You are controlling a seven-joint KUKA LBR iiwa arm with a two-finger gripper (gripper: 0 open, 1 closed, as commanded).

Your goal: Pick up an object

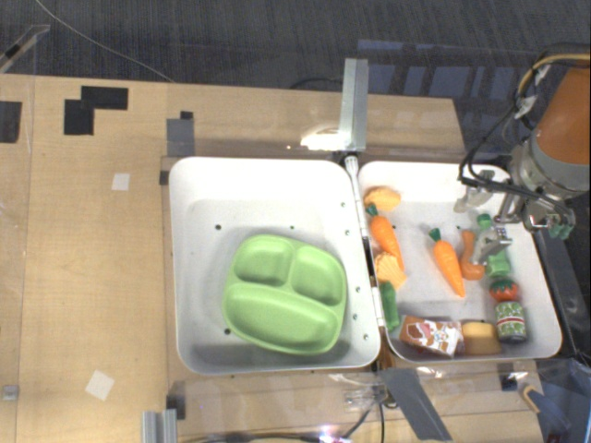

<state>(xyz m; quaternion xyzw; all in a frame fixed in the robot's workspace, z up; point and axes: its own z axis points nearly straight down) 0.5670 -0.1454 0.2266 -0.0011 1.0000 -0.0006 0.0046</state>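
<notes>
The right bin [420, 181] holds several toy foods. Among them are a carrot [449, 265] in the middle, a second carrot [383, 234] by the left wall, a small orange-red piece [469, 252] and a green piece [500, 265]. My gripper [490, 229] hangs over the bin's right part, just above and right of the orange-red piece and close to the green piece. Nothing is visibly held in it. The arm's orange band [563, 127] is at the right edge of the view.
The left bin [199, 247] holds a green divided plate [286, 292]. Also in the right bin: a yellow-orange lump [382, 197], a green vegetable [389, 305], a brown box [430, 335], a yellow block [477, 337] and a red-capped bottle [508, 315].
</notes>
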